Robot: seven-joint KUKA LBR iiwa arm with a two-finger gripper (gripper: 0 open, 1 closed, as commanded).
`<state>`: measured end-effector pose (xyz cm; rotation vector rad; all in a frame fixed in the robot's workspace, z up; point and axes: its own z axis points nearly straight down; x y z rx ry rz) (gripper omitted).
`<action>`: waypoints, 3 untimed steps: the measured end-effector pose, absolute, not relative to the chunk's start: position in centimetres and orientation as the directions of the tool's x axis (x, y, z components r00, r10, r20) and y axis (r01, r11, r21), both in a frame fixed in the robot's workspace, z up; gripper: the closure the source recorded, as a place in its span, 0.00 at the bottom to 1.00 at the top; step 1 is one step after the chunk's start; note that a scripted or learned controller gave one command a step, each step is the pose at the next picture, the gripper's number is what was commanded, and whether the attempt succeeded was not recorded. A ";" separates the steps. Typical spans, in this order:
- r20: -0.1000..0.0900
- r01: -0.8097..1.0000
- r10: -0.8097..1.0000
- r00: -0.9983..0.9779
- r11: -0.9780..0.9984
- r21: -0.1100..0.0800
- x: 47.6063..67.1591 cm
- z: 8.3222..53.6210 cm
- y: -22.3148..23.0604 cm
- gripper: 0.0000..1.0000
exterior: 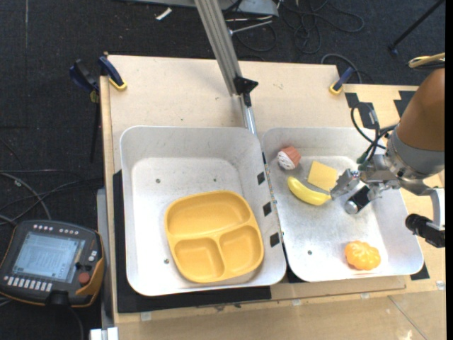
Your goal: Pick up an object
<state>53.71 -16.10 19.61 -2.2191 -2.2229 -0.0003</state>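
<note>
The right bin (318, 257) holds a yellow banana (307, 192), a pale yellow block (323, 175), a small red and white ball (287, 159) and an orange lumpy fruit (363, 255). My gripper (349, 192) hangs low in this bin, just right of the banana and the block, its fingers open with one grey finger (343, 183) close to the banana's right end. Nothing sits between the fingers. The arm reaches in from the right.
The left bin (141, 161) carries a yellow divided plate (214, 234). A slanted metal pole (221, 37) rises behind the bins. Clamps (112, 74) grip the bench's back corners, and a teach pendant (48, 262) lies at the lower left.
</note>
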 end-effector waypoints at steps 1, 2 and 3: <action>0.001 1.000 1.000 -0.001 0.001 0.000 53.7 19.6 -16.1 0.00; 0.002 1.000 1.000 0.000 0.000 -0.006 53.8 13.3 -15.8 0.00; -0.001 1.000 1.000 0.000 0.000 0.000 53.9 9.4 -15.7 0.00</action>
